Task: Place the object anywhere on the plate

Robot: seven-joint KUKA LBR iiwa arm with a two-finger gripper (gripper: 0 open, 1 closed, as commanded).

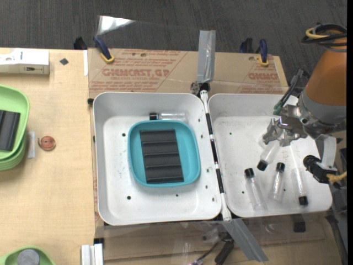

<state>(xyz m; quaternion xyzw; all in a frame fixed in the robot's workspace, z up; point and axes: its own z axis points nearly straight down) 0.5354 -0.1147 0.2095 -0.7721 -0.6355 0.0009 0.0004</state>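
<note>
Lying loose along the right bin's (231, 203) near wall, several clear vials (277, 182) wait as candidates for pickup. Farther back the gripper (277, 132) hangs over one vial's (265, 158) upper end; whether the jaws are spread or pinching I cannot tell. Across the divider, the teal plate (193, 148) sits mid-left-bin, a dark ribbed block (161, 154) covering its centre, leaving only rim margins free.

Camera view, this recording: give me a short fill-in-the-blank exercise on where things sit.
1. The teal plate lies in the ____ bin.
2. One clear tube lies just behind the plate; several more lie in the ____ bin.
3. The tool hovers over the ____ bin.
4. The plate holds a ____ ridged insert.

Missing words: left; right; right; black
</note>
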